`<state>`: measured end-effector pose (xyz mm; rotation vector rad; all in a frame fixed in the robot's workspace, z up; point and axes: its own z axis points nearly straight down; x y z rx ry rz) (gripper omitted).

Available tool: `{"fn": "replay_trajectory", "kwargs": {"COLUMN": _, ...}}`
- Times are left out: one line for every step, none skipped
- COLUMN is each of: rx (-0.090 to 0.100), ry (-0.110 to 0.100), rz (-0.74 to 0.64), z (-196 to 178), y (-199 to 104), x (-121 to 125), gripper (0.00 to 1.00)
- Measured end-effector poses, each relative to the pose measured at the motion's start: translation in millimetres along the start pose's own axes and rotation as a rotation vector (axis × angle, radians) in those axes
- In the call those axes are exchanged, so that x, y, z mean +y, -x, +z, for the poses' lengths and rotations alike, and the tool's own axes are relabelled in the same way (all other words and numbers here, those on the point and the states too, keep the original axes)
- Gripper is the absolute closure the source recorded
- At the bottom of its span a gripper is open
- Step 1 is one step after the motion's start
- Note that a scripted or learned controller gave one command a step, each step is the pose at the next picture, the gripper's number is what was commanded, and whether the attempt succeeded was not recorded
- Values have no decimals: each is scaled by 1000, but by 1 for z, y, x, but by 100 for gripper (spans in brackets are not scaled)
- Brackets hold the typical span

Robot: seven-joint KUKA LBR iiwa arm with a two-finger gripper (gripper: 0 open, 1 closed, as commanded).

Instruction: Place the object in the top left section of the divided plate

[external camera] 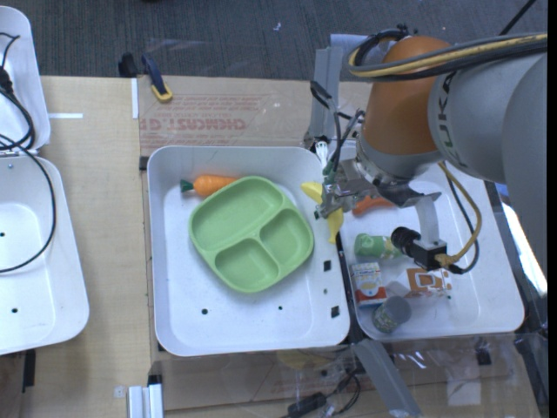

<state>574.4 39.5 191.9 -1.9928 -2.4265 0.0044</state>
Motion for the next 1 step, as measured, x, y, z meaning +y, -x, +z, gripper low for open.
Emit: {"fn": "replay_trajectory", "kwargs": {"rx": 0, "ry": 1, "rz": 1, "z": 0, "y": 1, "x": 0, "gripper": 0}}
